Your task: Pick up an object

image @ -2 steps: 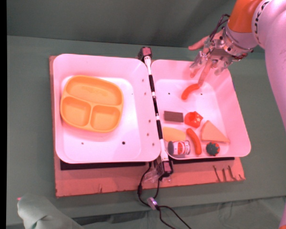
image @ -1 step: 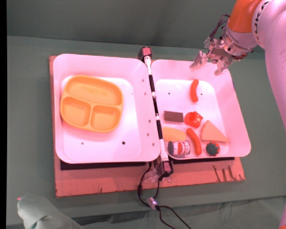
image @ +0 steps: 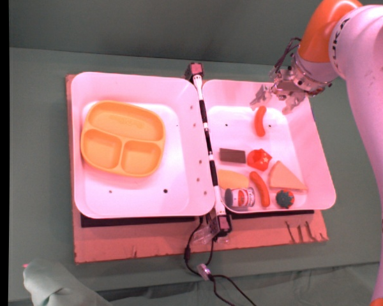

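Grey arm's pincer [image: 276, 98] hangs spread open, gripping nothing, above a red sausage [image: 260, 120] in the right bin [image: 319, 164].

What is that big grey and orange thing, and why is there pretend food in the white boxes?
That is a robot arm, seen by a camera looking down from above. At its end is a hand for picking things up. It hangs over the right bin and holds nothing. In that bin lie toy foods: a red sausage just below the hand, a brown block, a red pepper, a cheese wedge and a small can. The left bin holds an orange tray with three sections.
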Controlling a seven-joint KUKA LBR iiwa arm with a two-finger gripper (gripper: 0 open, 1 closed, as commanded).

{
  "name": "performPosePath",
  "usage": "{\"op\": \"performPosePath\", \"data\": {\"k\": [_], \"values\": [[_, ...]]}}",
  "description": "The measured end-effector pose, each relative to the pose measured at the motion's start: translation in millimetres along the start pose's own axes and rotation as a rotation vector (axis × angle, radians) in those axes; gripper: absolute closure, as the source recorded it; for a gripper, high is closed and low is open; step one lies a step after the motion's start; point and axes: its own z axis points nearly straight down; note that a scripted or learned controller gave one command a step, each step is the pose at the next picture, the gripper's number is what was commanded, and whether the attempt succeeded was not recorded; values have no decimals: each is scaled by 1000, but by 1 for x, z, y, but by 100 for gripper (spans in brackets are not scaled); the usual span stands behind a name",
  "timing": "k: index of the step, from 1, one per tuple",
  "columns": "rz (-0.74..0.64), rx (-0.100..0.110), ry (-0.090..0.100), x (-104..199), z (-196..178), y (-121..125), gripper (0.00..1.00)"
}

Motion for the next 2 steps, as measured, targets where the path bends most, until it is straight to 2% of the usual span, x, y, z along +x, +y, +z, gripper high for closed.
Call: {"op": "performPosePath", "data": {"k": [1, 2], "values": [[-1, 0, 0, -2, 41, -4, 0], [-3, -15, -2, -4, 51, 1, 0]]}}
